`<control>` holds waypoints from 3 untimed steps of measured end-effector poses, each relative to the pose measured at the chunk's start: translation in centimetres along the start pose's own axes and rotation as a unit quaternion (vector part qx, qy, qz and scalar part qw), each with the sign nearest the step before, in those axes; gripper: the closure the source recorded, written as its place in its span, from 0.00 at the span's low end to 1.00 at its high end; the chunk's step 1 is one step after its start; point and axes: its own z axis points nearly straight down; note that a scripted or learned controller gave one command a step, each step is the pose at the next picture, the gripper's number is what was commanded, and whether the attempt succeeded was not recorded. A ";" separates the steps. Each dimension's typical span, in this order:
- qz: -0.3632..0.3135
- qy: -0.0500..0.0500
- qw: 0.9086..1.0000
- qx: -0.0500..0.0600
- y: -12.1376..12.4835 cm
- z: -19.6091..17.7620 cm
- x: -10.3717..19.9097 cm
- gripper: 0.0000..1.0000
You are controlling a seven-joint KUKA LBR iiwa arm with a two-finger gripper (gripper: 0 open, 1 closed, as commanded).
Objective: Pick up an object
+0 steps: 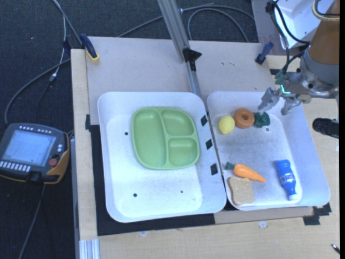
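The right bin (pixel 302 144) holds a yellow lemon (pixel 226 124), a brown doughnut (pixel 244 118), a dark green piece (pixel 262 120), an orange carrot (pixel 248 172), a slice of bread (pixel 241 191) and a blue bottle (pixel 285 178). My gripper (pixel 280 102) hangs over the bin's back right part, above and to the right of the doughnut. Its two fingers stand apart with nothing between them.
A green divided plate (pixel 165 137) lies in the left bin (pixel 116 161). A metal post (pixel 175 23) rises slantwise behind the bins. Blue clamps (pixel 89 47) sit at the bench's back corners. A teach pendant (pixel 32 152) lies on the floor to the left.
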 end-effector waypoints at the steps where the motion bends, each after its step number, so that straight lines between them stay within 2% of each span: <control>1: 0.000 0.000 1.000 -0.002 0.1 -0.1 0.0 0.00; 3: 0.000 0.000 1.000 0.002 -0.8 12.1 -0.3 0.00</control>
